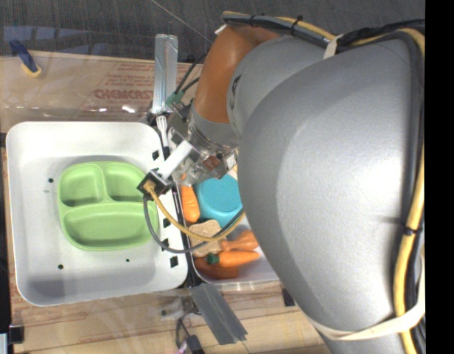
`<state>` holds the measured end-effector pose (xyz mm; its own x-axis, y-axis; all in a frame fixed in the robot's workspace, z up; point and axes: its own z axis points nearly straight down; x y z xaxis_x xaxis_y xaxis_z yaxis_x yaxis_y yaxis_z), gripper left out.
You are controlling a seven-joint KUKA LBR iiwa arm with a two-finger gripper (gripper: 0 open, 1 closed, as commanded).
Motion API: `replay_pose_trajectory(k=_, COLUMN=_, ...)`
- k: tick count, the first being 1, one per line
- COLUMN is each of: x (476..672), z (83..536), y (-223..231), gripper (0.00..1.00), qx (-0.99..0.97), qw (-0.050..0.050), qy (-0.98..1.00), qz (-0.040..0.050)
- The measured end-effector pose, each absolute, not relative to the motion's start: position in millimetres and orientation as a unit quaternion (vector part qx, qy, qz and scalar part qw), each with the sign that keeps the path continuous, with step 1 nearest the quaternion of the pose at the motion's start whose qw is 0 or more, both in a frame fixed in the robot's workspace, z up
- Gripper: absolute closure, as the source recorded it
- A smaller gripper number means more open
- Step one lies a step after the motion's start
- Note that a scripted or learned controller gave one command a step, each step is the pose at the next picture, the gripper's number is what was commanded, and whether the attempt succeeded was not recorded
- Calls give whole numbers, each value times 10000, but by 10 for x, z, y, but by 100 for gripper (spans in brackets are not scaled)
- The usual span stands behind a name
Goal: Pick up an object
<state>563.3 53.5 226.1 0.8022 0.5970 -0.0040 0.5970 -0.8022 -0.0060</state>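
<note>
**Arm parked over the right bin, toys crowded underneath**

So the big grey arm (337, 175) takes up most of the right side, orange band (219, 68) showing above the wrist; it hangs right over the right bin (253, 277), and most of that bin is hidden under it.

The gripper (201, 161) sits near the divider between the two bins, at the right bin's left edge; it's buried in brackets and cables, so I honestly can't tell how the jaws stand, and I can't see anything between them.

What you can pick out in the right bin, all packed along its left side: a blue cup (219, 201), round, smooth, bright turquoise; just left of it an orange carrot (190, 203), slim and lying lengthwise along the bin's left wall; below the cup a tan flat piece (205, 230), kind of cracker shaped; then more orange carrot-looking stuff (238, 255) toward the bin's near corner, on top of something reddish-brown that I can't identify.

The left bin (35, 220) holds a green divided plate (105, 205), three compartments, sitting about in the middle of the bin floor; a yellowish cable (164, 216) loops off the wrist over the plate's right edge.
</note>
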Motion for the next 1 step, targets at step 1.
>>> replay_pose_trajectory(k=1, x=5000, z=2041, y=57, gripper=100, qx=-9547, qw=14, qy=-2976, qz=36)
